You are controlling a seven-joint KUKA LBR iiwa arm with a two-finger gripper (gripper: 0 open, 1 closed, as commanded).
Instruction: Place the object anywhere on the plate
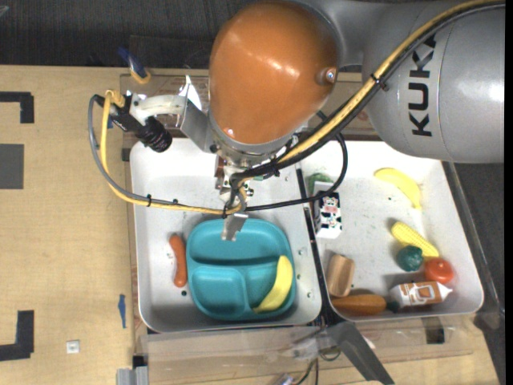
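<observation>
Banana [277,287] lying in teal plate [210,251], pincer [233,223] low over plate's upper compartment, grip state indiscernible; placement seemingly complete, next move: lift clear.

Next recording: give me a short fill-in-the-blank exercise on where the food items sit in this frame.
1. The banana lying on the teal plate sits in the plate's lower ___ compartment.
2. The hot dog lies in the left bin, just ___ of the plate.
3. The corn cob lies in the ___ bin.
4. The gripper hangs over the plate's ___ compartment.

Missing words: right; left; right; upper
</observation>
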